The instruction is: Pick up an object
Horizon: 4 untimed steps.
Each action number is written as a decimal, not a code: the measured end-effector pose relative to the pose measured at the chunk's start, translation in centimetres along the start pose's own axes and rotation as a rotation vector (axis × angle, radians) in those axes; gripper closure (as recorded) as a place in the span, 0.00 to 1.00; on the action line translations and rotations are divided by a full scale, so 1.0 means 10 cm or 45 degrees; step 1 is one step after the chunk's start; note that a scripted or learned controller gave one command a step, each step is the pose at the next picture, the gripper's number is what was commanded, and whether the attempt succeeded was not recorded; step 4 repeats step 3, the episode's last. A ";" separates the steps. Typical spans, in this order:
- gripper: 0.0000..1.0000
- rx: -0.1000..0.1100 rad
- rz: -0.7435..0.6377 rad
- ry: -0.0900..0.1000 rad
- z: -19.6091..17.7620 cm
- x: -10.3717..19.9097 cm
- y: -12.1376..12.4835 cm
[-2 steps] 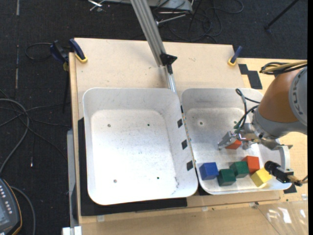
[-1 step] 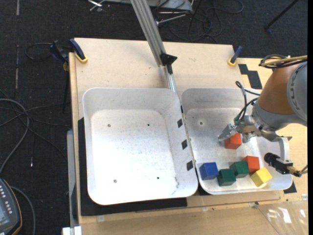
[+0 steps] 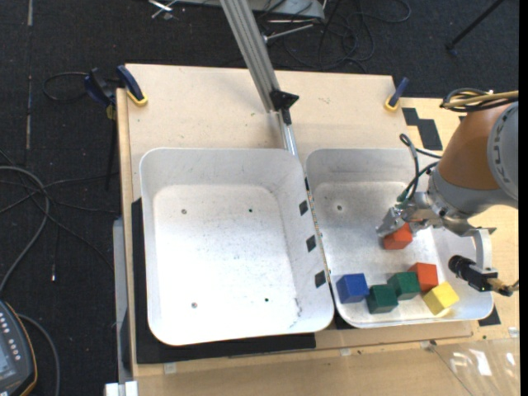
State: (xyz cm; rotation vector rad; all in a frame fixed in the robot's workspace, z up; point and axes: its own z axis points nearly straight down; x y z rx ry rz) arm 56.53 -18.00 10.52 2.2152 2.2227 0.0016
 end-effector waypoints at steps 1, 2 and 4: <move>1.00 -0.006 -0.009 0.004 -0.52 0.75 0.49; 1.00 -0.005 -0.008 0.006 -0.93 1.43 0.73; 1.00 -0.002 -0.009 0.007 -1.22 2.20 0.81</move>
